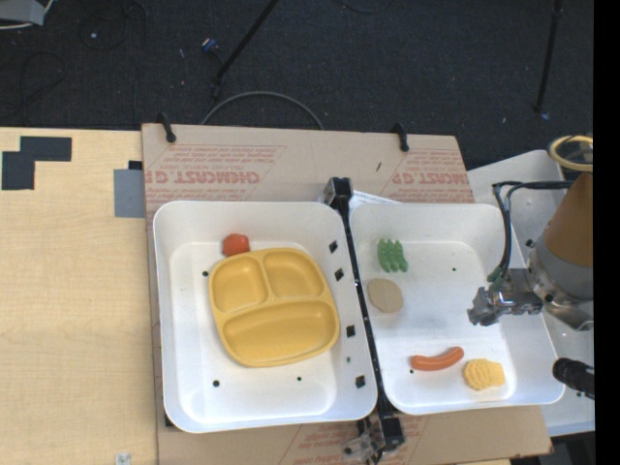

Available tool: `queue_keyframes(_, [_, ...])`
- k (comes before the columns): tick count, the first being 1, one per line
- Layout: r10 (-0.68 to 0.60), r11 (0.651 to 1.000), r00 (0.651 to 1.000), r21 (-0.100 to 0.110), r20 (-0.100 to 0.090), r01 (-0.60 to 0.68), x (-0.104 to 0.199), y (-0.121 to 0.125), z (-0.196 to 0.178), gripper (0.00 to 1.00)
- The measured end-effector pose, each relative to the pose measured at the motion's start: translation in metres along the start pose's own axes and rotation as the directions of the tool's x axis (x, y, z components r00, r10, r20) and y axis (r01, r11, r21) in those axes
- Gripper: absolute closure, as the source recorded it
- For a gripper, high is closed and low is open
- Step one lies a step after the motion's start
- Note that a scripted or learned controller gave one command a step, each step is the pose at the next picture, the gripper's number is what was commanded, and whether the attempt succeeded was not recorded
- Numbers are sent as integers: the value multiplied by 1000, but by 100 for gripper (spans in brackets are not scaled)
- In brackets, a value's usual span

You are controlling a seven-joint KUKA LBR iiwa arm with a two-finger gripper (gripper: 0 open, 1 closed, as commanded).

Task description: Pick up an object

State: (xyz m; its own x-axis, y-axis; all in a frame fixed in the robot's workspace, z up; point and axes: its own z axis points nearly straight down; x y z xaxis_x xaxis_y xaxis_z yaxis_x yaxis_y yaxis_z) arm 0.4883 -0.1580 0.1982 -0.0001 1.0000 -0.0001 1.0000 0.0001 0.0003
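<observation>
Approach step, nothing picked yet. The gripper (pixel 487 308) sits at the right side of the right bin (pixel 426 223), low over the bin's right wall area, coming in off the grey arm (pixel 572 250) from the right. Can't tell from this angle whether it is released or clenched, too small and dark; nothing shows in its grasp. Candidate things in the right bin: a green ridged piece (pixel 391 254) near the top left, a round tan disc (pixel 386 295) just below it, an orange-red sausage (pixel 436 359) near the bottom, and a yellow corn-like piece (pixel 484 374) just beside the sausage on its right. The sausage and the yellow piece are nearest the gripper, both below it and apart from it. The left bin (pixel 184 356) has a yellow divided tray (pixel 273 305) and a small red thing (pixel 235 244) touching the tray's upper left rim. Judgement: next move calls for shifting over one target, likely the sausage or yellow piece, lining up across its narrow side, then descending. Those two lie close together, so a sloppy drop could bump one while going for the other.
</observation>
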Motion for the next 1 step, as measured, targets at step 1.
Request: queue_keyframes(1, [-1,1000,1000,-3,1,1,-10,-1,-49,100])
